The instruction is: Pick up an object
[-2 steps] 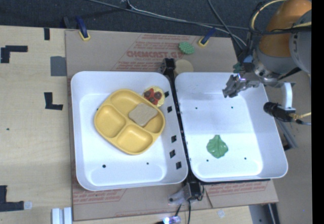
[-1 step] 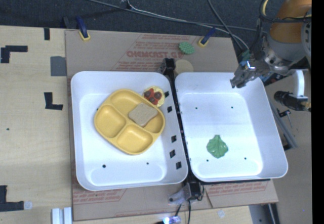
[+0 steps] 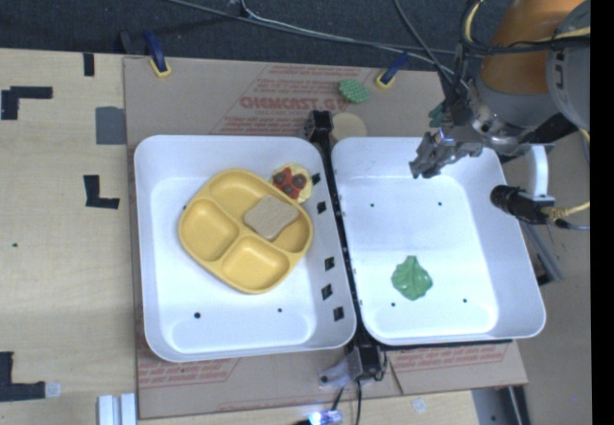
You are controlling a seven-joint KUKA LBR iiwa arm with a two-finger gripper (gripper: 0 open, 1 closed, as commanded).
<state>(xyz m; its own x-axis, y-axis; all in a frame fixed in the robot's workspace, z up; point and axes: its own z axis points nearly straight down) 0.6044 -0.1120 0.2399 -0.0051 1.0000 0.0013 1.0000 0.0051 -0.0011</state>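
A green leafy piece [image 3: 412,277] lies in the right white bin [image 3: 480,318], near its front. The left white bin [image 3: 163,308] holds a yellow divided plate [image 3: 225,231] with a brown bread slice [image 3: 270,216] in one section. A small dark red item [image 3: 291,182] sits at the plate's far right edge. My gripper [image 3: 429,160] hangs over the far side of the right bin, well behind the green piece and apart from it. I see nothing between its fingers.
A small green object [image 3: 353,90] lies on the cardboard behind the bins. Blue clamps [image 3: 155,55] hold the cardboard's far edge. Cables run across the dark area at the back. A black divider [image 3: 331,222] separates the bins.
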